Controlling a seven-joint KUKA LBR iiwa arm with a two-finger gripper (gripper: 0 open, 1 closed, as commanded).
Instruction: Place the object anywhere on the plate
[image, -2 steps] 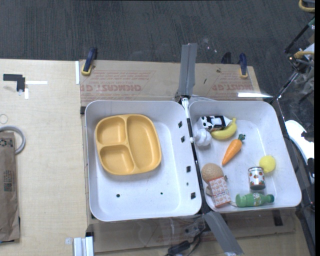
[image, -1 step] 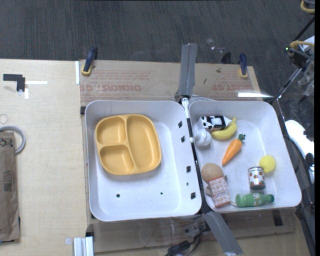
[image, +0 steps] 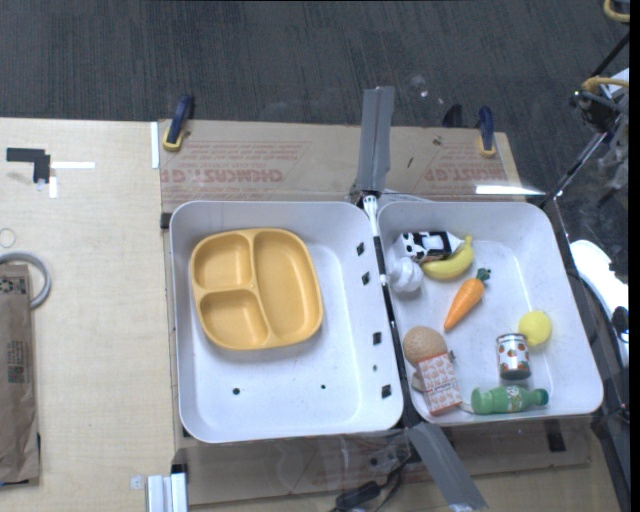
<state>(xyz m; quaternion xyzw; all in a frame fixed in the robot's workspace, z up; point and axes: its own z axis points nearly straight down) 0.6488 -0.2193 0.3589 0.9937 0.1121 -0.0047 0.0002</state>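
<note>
The plate (image: 257, 288) is set alone in the left bin (image: 200, 400) — bare, ready for a thing. The toys are kept in the right bin (image: 570, 300) — banana (image: 450, 263), carrot (image: 463, 301), can (image: 513, 357). None is picked yet. The gripper's state cannot be told.

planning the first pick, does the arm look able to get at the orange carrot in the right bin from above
Probably yes. The orange carrot with a green top lies apart from its neighbours in the right white bin, with bare floor around it. The yellow banana just above it is the closest thing.
</note>
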